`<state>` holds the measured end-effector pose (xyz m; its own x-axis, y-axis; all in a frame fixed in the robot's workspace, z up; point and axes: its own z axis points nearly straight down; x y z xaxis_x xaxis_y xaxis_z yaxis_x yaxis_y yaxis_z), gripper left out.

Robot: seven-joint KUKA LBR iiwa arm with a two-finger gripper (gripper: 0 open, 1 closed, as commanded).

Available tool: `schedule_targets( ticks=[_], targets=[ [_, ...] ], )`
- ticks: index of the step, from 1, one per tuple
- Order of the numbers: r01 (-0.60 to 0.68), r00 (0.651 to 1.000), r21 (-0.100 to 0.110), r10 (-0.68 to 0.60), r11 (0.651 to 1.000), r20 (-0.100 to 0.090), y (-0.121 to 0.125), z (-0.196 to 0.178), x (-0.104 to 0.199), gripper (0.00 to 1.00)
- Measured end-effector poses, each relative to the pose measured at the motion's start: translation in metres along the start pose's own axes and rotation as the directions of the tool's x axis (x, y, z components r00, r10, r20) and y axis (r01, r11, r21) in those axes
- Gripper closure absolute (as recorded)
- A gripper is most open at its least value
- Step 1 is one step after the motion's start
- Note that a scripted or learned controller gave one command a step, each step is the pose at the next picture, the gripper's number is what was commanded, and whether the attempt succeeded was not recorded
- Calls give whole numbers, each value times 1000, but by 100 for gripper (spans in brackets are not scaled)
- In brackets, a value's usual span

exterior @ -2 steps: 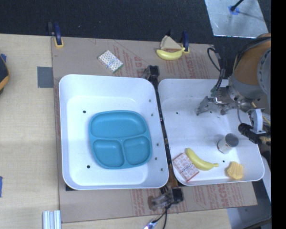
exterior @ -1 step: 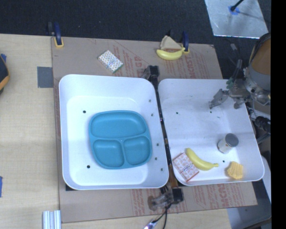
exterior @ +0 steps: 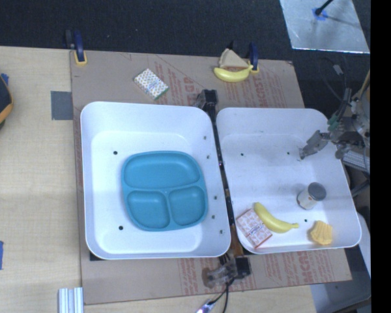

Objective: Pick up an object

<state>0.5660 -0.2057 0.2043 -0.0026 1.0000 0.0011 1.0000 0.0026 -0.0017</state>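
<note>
The likeliest things to pick lie along the near side of the right bin (exterior: 280,126): a banana (exterior: 274,218), a small patterned packet (exterior: 252,227) touching the banana's left end, a yellow lump (exterior: 321,233) in the near right corner, and a small grey cylinder (exterior: 311,195) lying just above them. All four rest on the bin floor, none lifted.

The gripper (exterior: 311,147) hangs over the far right part of the same bin, well apart from the cylinder and further still from the banana. It holds nothing; whether it is spread or pressed together I cannot tell, as the tip is small and blurred.

To do the pick well, I judge the cylinder the nearest target, though it may roll; the banana stands free on its right half and offers a steadier grasp across its middle, clear of the packet.

The arm's wrist is cut off at the right edge. The left bin (exterior: 91,175) carries a blue divided plate (exterior: 164,189). On the bench (exterior: 26,175) beyond the bins lie a second banana (exterior: 232,74) and another packet (exterior: 150,83).
</note>
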Motion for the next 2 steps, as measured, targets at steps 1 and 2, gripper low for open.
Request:
schedule_targets(
  ticks=[1,2],
  targets=[
    [3,1000,2,-3,1000,1,59,114,4,0],
    [1,1000,-2,-1,1000,1,42,30,-6,0]
  ],
)
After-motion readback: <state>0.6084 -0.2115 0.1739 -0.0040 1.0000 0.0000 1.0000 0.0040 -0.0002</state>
